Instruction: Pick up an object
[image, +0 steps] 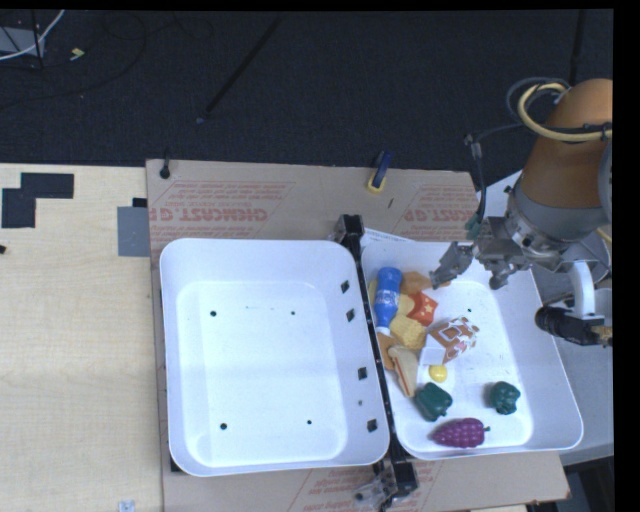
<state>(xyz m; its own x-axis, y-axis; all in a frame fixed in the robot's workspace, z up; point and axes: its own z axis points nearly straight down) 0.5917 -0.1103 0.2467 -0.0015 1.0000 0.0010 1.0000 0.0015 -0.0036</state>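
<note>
Over the right bin's far edge, the gripper (472, 266) hovers with fingers spread, holding nothing.
Toys crowd that right bin (545, 425) along its left wall: blue bottle (387, 292), orange block (423, 307), purple grapes (459, 433) near the front edge, likely dumped for picking.

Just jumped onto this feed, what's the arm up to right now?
The grey arm's pincer hangs open over the far end of the right-hand white bin, holding nothing. Below it lies a heap of small toys: a blue bottle, an orange block, two dark green peppers, and a purple grape bunch. Nothing has been picked up yet.
</note>
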